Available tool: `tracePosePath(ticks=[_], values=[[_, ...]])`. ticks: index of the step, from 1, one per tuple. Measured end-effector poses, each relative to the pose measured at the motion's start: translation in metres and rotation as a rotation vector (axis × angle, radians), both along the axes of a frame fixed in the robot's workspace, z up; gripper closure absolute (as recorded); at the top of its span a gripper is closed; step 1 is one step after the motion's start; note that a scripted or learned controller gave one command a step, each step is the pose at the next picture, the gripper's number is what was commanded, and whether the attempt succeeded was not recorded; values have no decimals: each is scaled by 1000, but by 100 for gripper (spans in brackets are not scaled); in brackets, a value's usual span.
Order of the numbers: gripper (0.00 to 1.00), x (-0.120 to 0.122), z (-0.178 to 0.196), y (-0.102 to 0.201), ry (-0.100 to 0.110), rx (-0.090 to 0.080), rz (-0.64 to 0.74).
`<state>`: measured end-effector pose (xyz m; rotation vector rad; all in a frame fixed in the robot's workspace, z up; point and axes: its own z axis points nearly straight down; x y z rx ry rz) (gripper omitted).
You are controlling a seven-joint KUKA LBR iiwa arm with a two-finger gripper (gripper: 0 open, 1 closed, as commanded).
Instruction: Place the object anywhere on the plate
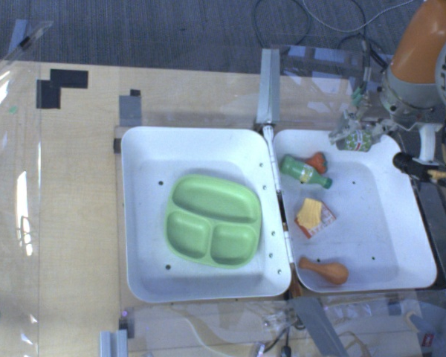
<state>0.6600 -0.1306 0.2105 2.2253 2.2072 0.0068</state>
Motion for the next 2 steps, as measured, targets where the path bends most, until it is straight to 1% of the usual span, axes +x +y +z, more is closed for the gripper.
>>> tracePosePath(ticks=[1,2], values=[[100,-44,-25,65,5,3,-66],[100,-86,-25,122,4,3,33]])
